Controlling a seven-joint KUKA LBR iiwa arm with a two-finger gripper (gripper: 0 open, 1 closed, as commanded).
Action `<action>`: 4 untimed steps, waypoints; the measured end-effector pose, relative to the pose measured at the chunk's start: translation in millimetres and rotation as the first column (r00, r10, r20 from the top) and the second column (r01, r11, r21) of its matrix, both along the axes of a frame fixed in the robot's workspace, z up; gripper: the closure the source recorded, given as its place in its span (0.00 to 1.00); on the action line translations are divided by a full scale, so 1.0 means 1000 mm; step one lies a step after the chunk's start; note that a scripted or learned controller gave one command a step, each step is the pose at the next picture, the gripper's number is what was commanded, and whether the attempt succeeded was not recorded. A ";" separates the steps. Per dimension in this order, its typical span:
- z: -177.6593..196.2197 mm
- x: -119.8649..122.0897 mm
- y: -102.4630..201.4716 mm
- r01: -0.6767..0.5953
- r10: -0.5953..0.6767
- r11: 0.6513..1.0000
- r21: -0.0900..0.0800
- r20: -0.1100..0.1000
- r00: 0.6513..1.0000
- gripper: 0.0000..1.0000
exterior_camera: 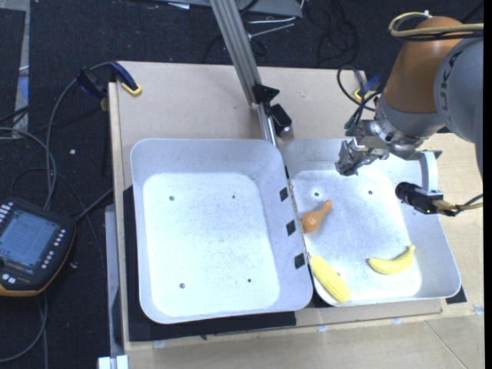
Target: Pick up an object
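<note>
While I look down from the fixed camera, I see a pale wooden bench (192, 91) standing on dark carpet, with cables trailing around it and a handheld control pendant (27, 244) lying on the floor to the left. Two shallow white bins sit side by side on it: the left bin (154, 160) and the right bin (438, 260). In the right bin I count three things: an orange carrot-like piece (316, 216) near the dividing edge, a yellow corn cob (330, 279) at the near-left corner, and a yellow banana (392, 262) toward the near right. My gripper (352, 158) hangs over the far end of the right bin, well apart from all three, the carrot piece being nearest. Its tip is dark and small against the bin, so whether it is released or clenched I cannot tell. A slanted metal pole (242, 52) crosses the far side.
</note>
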State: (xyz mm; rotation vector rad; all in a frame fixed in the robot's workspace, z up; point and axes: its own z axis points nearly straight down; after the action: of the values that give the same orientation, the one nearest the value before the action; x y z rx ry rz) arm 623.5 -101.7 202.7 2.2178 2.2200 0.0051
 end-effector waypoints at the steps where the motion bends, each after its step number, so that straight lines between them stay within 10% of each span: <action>1: 0.052 0.001 0.000 0.000 0.000 1.000 0.000 -0.001 1.000 1.00; 4: 0.036 -0.039 0.154 -0.004 0.004 1.000 0.001 -0.006 1.000 1.00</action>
State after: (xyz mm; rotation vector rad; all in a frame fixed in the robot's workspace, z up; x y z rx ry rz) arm 584.0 52.1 238.4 2.2176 2.2277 -0.0007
